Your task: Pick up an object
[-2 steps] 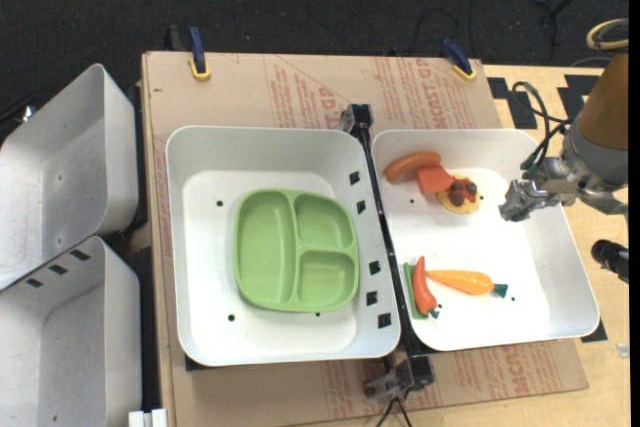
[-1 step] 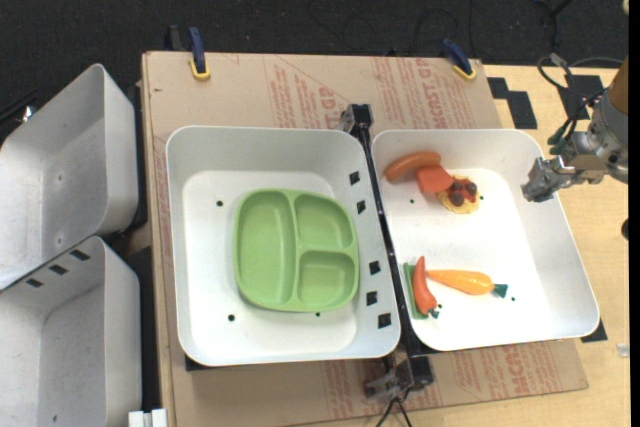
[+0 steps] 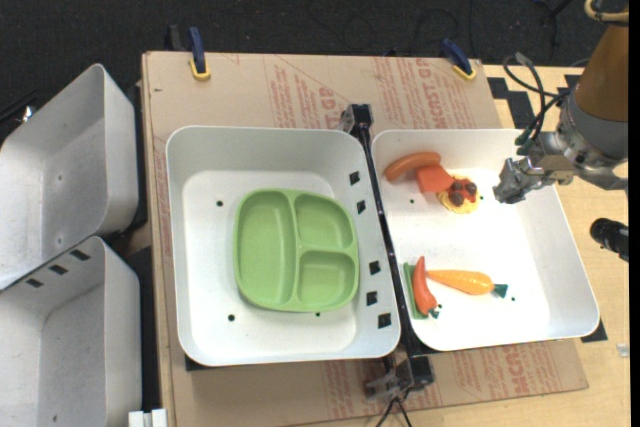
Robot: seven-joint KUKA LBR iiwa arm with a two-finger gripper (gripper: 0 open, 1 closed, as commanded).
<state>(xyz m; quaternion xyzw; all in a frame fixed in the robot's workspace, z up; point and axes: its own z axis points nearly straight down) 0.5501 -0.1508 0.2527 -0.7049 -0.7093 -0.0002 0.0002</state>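
Your gripper (image 3: 512, 181) hovers over the right bin (image 3: 560, 245) beside the orange-and-yellow toy cluster (image 3: 440, 177), likely lining up a pick; can't tell its state, and nothing visibly sits in it.

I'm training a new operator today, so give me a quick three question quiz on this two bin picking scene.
1. True or false: the green divided plate lies in the left bin.
2. Which toy is nearest the gripper? A) the orange carrot B) the red sausage C) the small yellow and brown toy
3. Fill in: the plate has ___ compartments.

Key: 1 true; 2 C; 3 three.
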